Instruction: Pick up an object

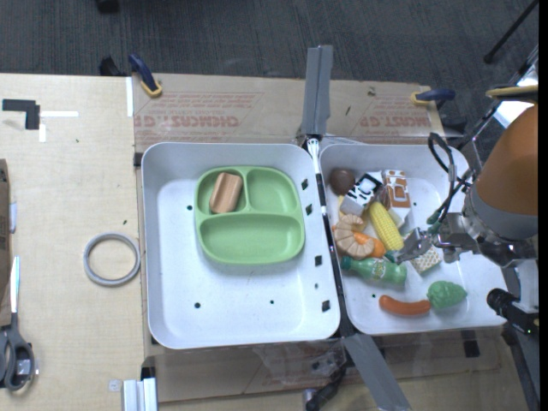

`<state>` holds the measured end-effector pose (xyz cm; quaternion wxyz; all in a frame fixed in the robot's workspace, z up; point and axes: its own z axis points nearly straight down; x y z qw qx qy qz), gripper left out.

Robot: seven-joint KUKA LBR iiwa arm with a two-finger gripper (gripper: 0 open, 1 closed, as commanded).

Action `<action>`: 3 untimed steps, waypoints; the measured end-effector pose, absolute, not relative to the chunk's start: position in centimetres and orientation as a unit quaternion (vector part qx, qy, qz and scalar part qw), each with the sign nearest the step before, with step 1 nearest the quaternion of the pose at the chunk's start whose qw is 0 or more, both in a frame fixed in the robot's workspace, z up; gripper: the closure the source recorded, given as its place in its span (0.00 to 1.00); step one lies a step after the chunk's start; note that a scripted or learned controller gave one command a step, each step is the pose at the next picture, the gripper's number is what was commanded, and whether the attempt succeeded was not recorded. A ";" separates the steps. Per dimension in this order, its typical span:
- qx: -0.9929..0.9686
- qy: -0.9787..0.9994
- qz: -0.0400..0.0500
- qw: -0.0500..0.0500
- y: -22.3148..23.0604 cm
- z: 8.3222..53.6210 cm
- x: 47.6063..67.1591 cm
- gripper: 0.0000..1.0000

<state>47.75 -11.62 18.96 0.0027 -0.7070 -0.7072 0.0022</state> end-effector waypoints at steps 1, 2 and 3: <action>-0.708 -0.706 0.004 0.005 -11.7 19.5 47.8 1.00; -0.708 -0.706 0.004 0.005 -11.7 19.5 47.8 0.00; -0.585 -0.811 0.001 0.002 -11.3 10.6 51.7 0.00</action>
